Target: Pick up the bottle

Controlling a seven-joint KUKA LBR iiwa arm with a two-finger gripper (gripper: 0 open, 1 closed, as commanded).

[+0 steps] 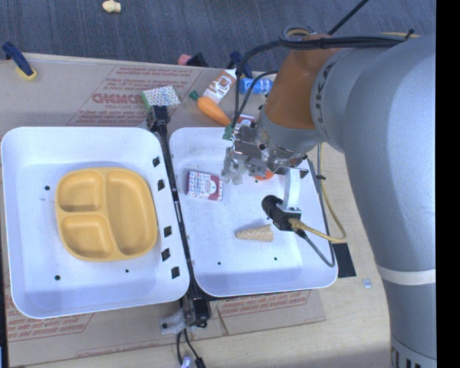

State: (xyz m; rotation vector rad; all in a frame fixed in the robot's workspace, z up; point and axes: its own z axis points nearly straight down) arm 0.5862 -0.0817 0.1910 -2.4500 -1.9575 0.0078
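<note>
Two shallow white plastic bins sit side by side on a cardboard-covered bench (77, 102). The left bin (23, 267) holds a yellow plastic plate with three compartments (106, 214), lying flat near the bin's middle. The right bin (215, 271) holds a small red and white packet (204, 185) near its left wall, and a tan waffle cone (255, 234) lying on its side toward the lower middle.

The small white bottle with an orange cap and a coloured label (218, 88) lies on the bench outside the bins, just beyond the far rim of the right bin. An orange carrot-shaped toy (213, 111) lies just beside it, touching or nearly touching that rim.

The grey arm with its orange band (295, 90) reaches in over the right bin, and its metal tool (241, 163) hangs above the bin's upper middle, near the packet and well apart from the bottle. Whether the tool is wide or narrow I cannot tell; its end is too cluttered to read.

A small yellow object (111, 6) lies on the grey carpet beyond the bench.
</note>
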